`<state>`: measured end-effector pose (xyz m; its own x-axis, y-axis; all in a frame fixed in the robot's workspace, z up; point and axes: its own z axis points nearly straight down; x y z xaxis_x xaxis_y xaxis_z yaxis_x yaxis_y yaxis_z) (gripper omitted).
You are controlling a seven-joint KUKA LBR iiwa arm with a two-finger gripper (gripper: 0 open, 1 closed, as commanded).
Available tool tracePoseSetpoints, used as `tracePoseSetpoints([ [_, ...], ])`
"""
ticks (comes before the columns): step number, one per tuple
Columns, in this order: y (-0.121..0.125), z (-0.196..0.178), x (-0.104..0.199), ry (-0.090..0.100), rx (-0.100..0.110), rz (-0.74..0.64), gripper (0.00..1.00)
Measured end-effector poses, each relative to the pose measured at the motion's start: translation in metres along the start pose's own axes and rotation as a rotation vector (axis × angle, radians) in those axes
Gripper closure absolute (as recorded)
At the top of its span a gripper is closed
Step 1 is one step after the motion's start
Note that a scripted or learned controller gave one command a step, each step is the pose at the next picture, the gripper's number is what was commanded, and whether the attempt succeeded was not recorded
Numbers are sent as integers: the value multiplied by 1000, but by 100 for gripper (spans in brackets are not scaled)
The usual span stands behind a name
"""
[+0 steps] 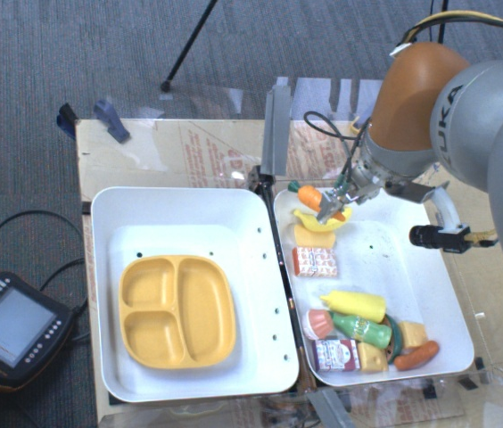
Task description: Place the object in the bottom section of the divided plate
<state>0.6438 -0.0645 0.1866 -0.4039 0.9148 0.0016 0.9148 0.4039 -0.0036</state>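
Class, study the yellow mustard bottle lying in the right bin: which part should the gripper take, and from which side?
Probably the mid-body of the yellow mustard bottle, from straight above. It lies flat with its upper side exposed, while the green bottle crowds its lower side.

Smooth yellow plastic divided plate point(178, 310), glossy white plastic bins point(189, 210), grey woven carpet point(55, 52)

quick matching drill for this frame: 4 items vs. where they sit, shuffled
Items:
1. divided plate
2. gripper
3. green bottle
4. tablet

Places:
A. floor, left of the bench
B. left bin
C. near end of right bin
D. far end of right bin, over the banana

Pairs: 1-B, 2-D, 3-C, 4-A
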Motion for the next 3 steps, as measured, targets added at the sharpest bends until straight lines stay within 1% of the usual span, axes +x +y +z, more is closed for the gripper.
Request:
tracePoseSetpoints([
  [1,36,0,97,0,0,-260,100],
  [2,24,1,84,1,2,-122,100],
  [3,55,0,166,1,0,-183,100],
])
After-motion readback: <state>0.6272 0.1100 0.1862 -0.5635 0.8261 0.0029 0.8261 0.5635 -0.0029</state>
